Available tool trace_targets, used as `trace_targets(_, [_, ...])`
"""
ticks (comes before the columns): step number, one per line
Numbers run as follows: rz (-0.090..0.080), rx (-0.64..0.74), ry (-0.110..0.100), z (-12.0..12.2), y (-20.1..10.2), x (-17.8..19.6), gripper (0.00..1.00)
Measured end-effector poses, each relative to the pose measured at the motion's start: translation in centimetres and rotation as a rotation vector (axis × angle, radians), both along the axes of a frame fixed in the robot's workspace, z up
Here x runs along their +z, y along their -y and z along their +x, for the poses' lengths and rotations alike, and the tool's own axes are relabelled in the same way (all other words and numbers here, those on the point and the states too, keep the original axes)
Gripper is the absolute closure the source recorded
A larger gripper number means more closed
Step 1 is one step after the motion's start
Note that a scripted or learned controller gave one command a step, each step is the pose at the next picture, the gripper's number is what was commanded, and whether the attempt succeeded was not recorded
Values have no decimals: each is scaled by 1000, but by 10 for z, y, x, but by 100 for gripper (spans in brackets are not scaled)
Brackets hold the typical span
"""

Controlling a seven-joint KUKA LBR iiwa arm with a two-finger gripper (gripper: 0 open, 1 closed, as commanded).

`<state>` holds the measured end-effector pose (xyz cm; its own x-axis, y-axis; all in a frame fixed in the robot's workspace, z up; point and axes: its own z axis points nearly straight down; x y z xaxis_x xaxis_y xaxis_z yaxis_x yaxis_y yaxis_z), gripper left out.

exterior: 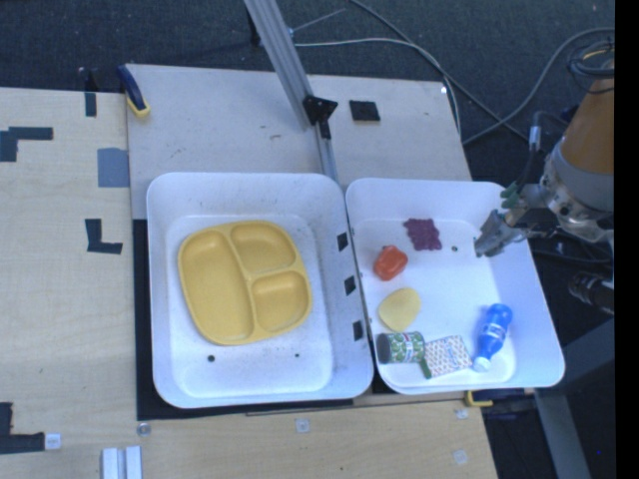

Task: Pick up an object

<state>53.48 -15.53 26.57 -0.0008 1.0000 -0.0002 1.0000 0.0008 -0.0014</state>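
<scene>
The right bin (519, 267) holds several small objects: a purple grape bunch (422, 233), an orange-red item (390, 261), a yellow lemon-like piece (399, 308), a green can lying on its side (402, 347), a patterned packet (446, 355) and a blue bottle (491, 333). My gripper (491, 238) hangs over the bin's upper right part, to the right of the grapes. It is seen end-on and blurred, and nothing shows between its tips.
The left bin (165, 267) carries a yellow divided plate (245, 280). A slanted metal pole (285, 53) crosses the bench behind the bins. Cables lie on the dark floor at the back. The arm's orange band (594, 133) sits at the right edge.
</scene>
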Motion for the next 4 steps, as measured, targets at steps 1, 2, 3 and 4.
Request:
trace_targets(1, [0, 0, 0, 0, 0, 0, 0])
trace_targets(2, [1, 0, -4, 1, -6, -45, 0])
trace_targets(3, [0, 0, -4, 5, -2, -91, 0])
trace_targets(4, [1, 0, -5, 10, -10, -140, 0])
